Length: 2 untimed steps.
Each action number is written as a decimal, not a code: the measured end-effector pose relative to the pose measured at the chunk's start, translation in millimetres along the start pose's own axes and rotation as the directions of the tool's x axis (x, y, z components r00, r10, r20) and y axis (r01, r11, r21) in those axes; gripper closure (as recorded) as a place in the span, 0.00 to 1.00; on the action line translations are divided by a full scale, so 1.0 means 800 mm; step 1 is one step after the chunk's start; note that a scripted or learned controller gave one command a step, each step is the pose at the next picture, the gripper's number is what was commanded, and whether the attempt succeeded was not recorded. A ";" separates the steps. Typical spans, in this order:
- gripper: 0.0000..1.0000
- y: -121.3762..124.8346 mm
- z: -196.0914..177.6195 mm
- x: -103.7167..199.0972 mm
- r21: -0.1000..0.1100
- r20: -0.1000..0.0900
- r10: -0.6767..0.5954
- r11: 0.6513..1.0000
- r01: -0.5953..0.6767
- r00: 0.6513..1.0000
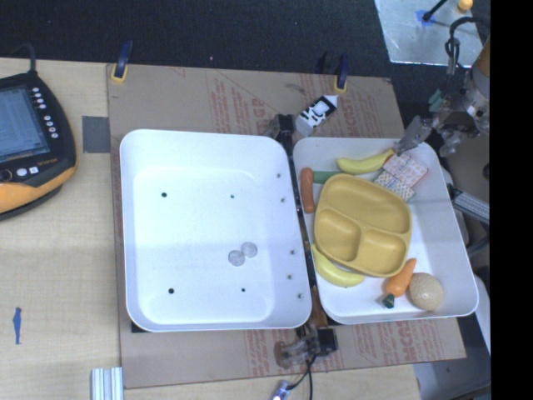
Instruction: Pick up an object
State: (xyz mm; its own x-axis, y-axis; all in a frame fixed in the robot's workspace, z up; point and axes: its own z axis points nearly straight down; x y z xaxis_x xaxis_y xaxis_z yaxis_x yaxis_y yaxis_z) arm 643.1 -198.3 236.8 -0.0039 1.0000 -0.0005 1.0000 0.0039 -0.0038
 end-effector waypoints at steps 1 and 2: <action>0.00 -0.050 0.094 0.054 0.002 -0.001 -0.003 1.000 0.003 1.000; 0.00 -0.159 0.085 0.080 0.001 0.000 -0.001 1.000 0.001 1.000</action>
State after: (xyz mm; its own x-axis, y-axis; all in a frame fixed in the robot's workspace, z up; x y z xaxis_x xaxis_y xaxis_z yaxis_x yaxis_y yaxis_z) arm 515.1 -135.1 169.3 -0.0049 1.0000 -0.0003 1.0000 0.0049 -0.0050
